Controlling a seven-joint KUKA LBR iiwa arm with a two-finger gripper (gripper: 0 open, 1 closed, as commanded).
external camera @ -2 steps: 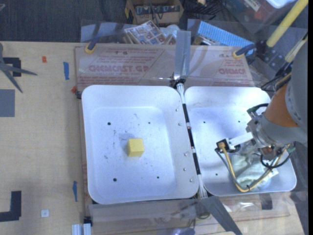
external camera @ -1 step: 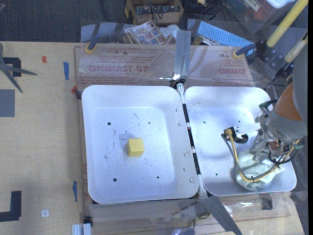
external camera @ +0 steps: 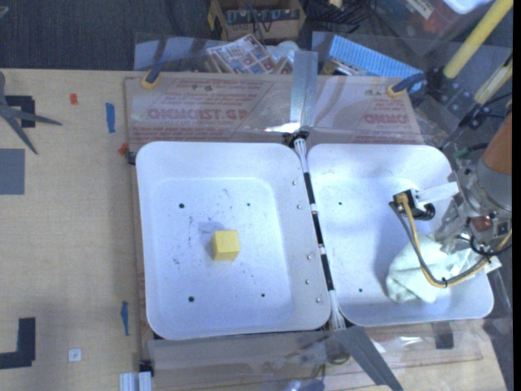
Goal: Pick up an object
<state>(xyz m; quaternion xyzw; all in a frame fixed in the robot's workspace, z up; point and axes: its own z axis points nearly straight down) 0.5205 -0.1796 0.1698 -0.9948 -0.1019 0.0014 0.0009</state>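
Note:
A small yellow cube (external camera: 225, 245) lies near the middle of the left bin (external camera: 163, 177). A crumpled white cloth-like object (external camera: 413, 277) rests in the near right part of the right bin (external camera: 358, 177). My gripper (external camera: 453, 236) reaches in from the right and hangs low over the right bin, just above and to the right of the white object. A yellow cable (external camera: 419, 251) loops from the gripper's body across the top of the white object. The contact point between gripper and object is hidden by the gripper's own body.
A metal divider (external camera: 316, 226) runs between the two bins. Clear plastic sheeting (external camera: 277, 108) stands behind them. The wooden bench (external camera: 65, 243) extends to the left, with blue tape marks and dark patches. Clutter and a yellow pole (external camera: 480, 31) lie beyond the back edge.

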